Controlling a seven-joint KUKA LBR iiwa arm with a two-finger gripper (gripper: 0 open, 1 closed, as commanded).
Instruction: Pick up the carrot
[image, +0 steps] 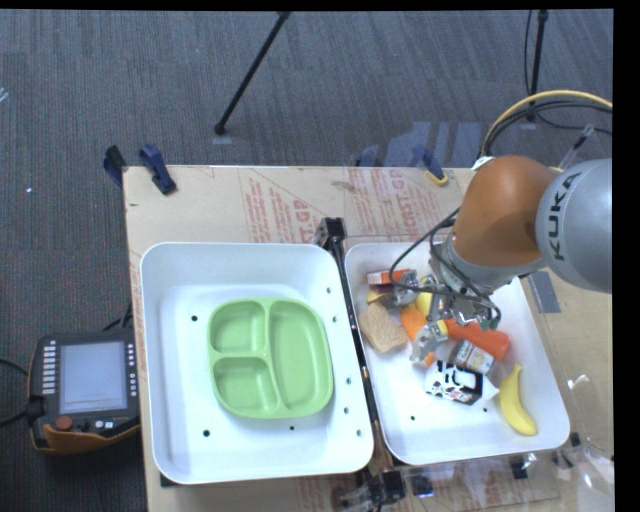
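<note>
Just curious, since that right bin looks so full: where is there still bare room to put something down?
Left bin: bare floor rings the green tray. Right bin: a free patch at the near left corner, left of the banana. Its middle is crowded under the arm.

Arm (520, 225) above carrot (478, 337) (perhaps touching).

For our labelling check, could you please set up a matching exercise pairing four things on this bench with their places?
Things:
1. plate
2. banana
3. slice of bread
4. gripper

Places:
A. right bin, near front right corner
B. over the pile in the right bin
C. left bin, in the middle
D. right bin, by its left wall

Pairs: 1-C, 2-A, 3-D, 4-B
</note>
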